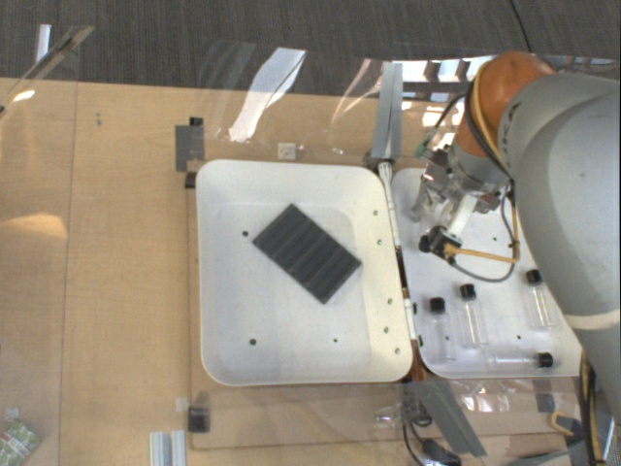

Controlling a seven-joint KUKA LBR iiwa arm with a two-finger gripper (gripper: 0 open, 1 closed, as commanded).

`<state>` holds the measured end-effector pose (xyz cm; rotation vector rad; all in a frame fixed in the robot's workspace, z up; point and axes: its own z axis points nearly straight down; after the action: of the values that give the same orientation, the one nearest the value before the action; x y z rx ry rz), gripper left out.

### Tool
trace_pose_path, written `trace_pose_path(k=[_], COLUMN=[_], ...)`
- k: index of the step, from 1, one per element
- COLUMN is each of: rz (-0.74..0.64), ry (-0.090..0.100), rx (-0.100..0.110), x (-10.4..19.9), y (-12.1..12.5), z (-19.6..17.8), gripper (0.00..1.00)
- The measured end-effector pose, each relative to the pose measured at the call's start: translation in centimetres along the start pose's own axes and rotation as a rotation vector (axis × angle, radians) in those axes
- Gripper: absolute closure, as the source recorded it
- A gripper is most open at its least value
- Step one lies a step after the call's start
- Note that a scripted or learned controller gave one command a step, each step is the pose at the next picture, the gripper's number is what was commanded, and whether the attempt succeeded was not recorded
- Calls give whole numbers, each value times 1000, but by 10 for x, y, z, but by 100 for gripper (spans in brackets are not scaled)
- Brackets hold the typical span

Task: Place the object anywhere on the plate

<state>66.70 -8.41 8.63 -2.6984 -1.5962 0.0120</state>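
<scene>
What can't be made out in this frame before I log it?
Camera view:
- Far side of the right bin: covered by the arm, so anything lying there is hidden.
- The clear tubes with black caps: the glass barely shows against the white bin, so their count and exact lie are uncertain.
- Whether the gripper holds anything: too small and cluttered to tell.

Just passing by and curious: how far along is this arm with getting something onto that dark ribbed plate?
Done: nothing yet; the dark grey ribbed rectangular plate in the left white bin carries nothing. In hand: the gripper hangs over the right white bin, near clear tubes with black caps, none visibly held. Left: grasp one, carry it across, set it on the plate.
</scene>
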Motion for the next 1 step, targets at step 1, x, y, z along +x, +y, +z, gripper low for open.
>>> trace_pose_path(k=[1], rz=[43], ry=[2], rx=[0], x=[1], y=[0], z=[0], gripper=[100])
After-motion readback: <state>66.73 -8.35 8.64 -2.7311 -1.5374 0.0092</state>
